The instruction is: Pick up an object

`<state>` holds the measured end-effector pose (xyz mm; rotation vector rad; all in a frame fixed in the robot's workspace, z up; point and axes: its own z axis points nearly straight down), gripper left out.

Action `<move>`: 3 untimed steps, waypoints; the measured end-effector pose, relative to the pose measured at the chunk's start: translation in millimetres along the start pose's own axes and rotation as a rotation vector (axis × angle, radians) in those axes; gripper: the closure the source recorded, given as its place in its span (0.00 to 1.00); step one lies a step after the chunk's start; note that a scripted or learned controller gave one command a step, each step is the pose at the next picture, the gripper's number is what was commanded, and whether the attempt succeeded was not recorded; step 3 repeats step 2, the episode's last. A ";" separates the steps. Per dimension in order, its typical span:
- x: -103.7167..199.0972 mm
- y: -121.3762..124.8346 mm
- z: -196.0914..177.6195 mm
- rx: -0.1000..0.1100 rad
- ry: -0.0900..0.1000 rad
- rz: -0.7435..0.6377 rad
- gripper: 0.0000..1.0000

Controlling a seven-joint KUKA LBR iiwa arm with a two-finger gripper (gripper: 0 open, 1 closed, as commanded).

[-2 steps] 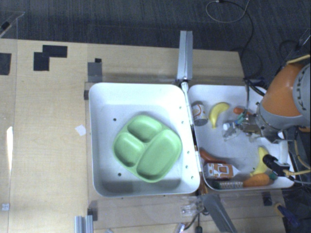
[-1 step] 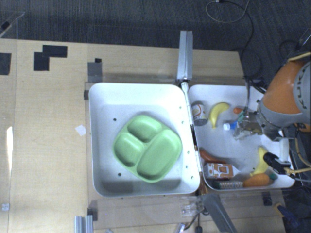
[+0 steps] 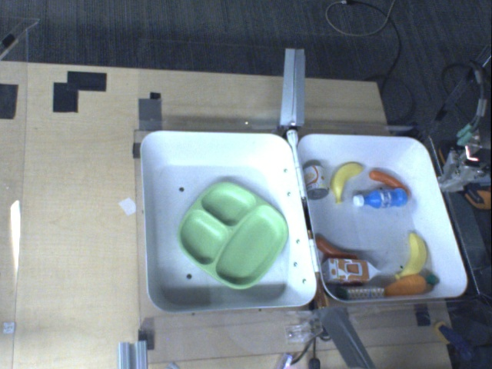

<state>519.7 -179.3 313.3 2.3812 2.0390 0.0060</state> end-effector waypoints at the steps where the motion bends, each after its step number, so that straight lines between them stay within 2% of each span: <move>1: 29.7 -37.6 84.2 0.005 0.001 0.023 1.00; 2: -17.5 -29.8 91.4 0.002 0.000 -0.008 1.00; 3: -17.5 -29.8 91.4 0.002 0.000 -0.008 1.00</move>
